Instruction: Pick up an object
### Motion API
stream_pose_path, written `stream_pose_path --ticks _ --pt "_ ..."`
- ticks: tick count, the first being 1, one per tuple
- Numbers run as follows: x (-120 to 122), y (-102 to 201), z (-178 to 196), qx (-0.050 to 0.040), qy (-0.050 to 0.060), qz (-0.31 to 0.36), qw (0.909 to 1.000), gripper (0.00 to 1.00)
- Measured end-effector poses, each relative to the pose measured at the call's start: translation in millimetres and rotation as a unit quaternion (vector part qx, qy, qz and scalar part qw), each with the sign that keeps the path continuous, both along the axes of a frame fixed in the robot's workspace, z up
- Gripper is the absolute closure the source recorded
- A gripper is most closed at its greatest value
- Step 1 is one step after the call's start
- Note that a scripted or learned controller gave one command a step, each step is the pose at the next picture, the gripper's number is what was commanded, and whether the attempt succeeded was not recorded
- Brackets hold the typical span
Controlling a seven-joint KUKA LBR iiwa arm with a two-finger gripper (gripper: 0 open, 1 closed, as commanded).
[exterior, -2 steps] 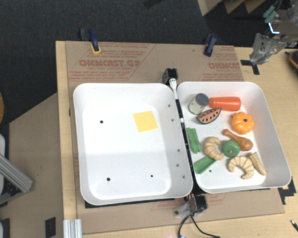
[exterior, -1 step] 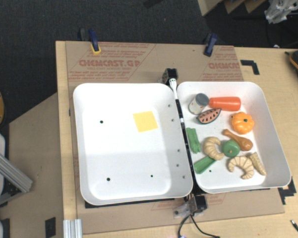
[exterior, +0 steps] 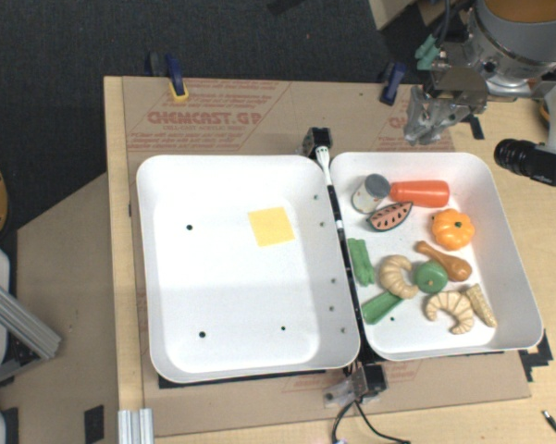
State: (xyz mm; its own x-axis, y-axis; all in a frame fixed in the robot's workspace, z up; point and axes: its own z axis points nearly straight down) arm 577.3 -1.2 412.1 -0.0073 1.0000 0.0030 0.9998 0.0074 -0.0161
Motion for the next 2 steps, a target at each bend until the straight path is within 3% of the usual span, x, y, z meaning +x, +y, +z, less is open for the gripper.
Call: stream_pose_path --ticks 1,2 --pt "14.9 29.9 84.1 -0.0008 -0.014 -0.001 0.9999 1.0" --pt "-37.2 92.1 11.2 -0.001 -0.003 0.0 1.0 1.0"
